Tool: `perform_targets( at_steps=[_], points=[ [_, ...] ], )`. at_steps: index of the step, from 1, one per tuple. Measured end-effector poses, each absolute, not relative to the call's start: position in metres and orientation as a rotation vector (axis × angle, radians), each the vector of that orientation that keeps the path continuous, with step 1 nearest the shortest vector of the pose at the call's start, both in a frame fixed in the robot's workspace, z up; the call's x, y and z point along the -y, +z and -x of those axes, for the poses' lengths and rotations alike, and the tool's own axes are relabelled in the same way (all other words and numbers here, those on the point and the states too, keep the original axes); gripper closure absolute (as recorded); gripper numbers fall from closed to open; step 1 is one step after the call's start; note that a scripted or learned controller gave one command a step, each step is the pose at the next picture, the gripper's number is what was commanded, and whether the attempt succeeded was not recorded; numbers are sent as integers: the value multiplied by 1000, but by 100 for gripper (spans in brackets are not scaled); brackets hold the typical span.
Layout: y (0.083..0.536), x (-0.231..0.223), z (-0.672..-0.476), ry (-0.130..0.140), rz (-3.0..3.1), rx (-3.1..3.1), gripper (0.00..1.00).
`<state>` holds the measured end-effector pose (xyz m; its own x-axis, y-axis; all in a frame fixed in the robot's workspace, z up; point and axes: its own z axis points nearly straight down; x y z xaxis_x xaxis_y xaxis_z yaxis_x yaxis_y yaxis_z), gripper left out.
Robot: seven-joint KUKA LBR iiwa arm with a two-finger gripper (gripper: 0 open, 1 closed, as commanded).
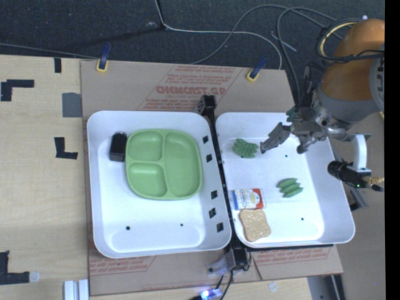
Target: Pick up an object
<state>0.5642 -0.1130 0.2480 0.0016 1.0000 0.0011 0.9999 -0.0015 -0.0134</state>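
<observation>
Approach step: the tool, fingers spread and empty, hovers right of centre; next, descend onto the bumpy green plastic vegetable

Bench top: light wood-grain surface w/ black angular marks near its left edge. Brown cardboard sheet w/ red print lies on the bench under both bins; 2 yellow clamps pin its far edge. Beyond the bench's far edge: dark carpet-like floor, thin cables running across it. Lighting even, no hard shadows.
</observation>
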Motion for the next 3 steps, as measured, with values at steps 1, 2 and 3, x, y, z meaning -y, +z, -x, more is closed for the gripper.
perform_targets(
  at_steps=[1, 2, 3],
  points=[
    [254, 113, -566, 2, 2219, 2222, 0],
    [192, 111, -572, 8, 2216, 2220, 0],
    [133, 101, -571, 9, 2215, 2219, 0]
  ],
)
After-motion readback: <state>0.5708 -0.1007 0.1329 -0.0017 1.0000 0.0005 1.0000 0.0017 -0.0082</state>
